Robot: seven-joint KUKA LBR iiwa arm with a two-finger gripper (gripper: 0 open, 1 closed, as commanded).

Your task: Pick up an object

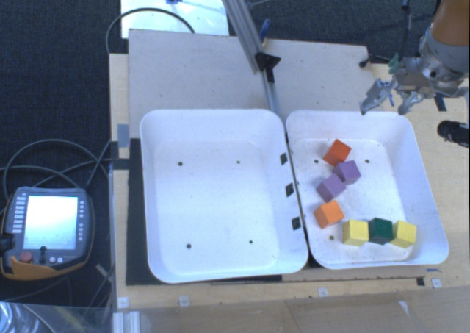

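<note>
Right bin: blocks below end effector

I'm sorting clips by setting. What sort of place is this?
Most likely a robotics lab's test bench. A teach pendant with a screen lies on dark carpet beside it, two white bins sit side by side, the right one holding coloured blocks, and the gripper hangs above that bin's far edge.

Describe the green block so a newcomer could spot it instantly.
Look at the right-hand white bin, then its near edge, where three blocks sit in a row. The green block is the middle one, dark between two yellow blocks.
</note>
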